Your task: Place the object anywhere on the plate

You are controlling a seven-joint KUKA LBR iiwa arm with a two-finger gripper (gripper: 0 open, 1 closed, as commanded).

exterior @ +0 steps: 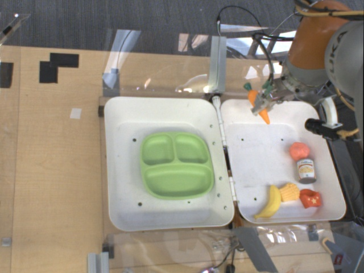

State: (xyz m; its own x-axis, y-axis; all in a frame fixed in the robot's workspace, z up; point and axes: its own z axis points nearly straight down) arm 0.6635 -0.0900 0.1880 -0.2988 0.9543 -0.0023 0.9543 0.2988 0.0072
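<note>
Claw pinching a carrot above the right bin — fingertips blurred, carrot half hidden.

Left of the hand, the green plate looks smooth, matt plastic; the surface is pale wood-look, matt.

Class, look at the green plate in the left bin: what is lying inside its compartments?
Nothing lies in the three compartments of the green plate; only its own surface shows. The bin floor beneath the plate is covered.
</note>
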